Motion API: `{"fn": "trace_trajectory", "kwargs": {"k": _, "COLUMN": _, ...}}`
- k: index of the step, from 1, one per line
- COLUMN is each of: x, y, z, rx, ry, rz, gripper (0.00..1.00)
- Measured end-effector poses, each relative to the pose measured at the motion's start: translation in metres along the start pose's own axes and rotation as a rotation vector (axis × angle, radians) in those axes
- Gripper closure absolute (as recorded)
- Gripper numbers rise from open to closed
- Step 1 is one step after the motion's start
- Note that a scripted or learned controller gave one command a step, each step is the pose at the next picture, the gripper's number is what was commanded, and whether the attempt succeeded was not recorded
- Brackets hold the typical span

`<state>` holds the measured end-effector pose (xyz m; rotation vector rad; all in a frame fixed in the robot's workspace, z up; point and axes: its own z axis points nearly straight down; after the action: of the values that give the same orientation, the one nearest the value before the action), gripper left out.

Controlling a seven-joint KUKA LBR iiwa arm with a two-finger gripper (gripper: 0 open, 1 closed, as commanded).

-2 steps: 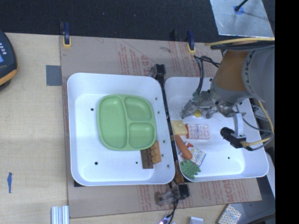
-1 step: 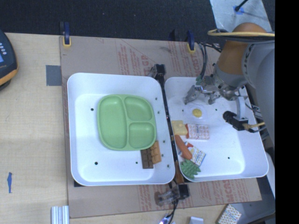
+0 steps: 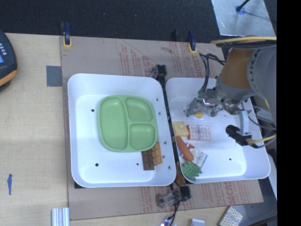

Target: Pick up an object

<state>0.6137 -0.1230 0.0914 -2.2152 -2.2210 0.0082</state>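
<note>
Wooden desk [image 3: 33,126] surfacing is being covered by a cardboard sheet [image 3: 117,55] carrying two white bins. A green plate [image 3: 127,123] is being held in the left bin [image 3: 77,173]. Above the right bin [image 3: 254,168], the jaws [image 3: 200,108] are being positioned over a small yellow object [image 3: 199,115]; their spread cannot be determined.

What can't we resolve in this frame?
- Gripper: too small and blurred to tell whether it grips the yellow item beneath it.
- Arm: cut off at the right edge.
- Small packet: print too small to read.
- Brown block: partly under the green plate.
</note>
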Motion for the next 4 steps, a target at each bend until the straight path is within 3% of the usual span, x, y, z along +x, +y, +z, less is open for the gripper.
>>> {"fn": "trace_trajectory", "kwargs": {"k": 1, "x": -0.040, "y": 0.044, "z": -0.002, "rx": -0.009, "ry": -0.002, "rz": 0.000, "gripper": 0.00}}
{"fn": "trace_trajectory", "kwargs": {"k": 2, "x": 0.016, "y": -0.012, "z": 0.000, "rx": 0.001, "ry": 0.003, "rz": -0.005, "gripper": 0.00}}
{"fn": "trace_trajectory", "kwargs": {"k": 3, "x": 0.007, "y": 0.035, "z": -0.001, "rx": -0.009, "ry": -0.001, "rz": -0.004, "gripper": 0.00}}
{"fn": "trace_trajectory", "kwargs": {"k": 4, "x": 0.028, "y": -0.001, "z": 0.000, "rx": 0.001, "ry": 0.001, "rz": -0.001, "gripper": 0.00}}
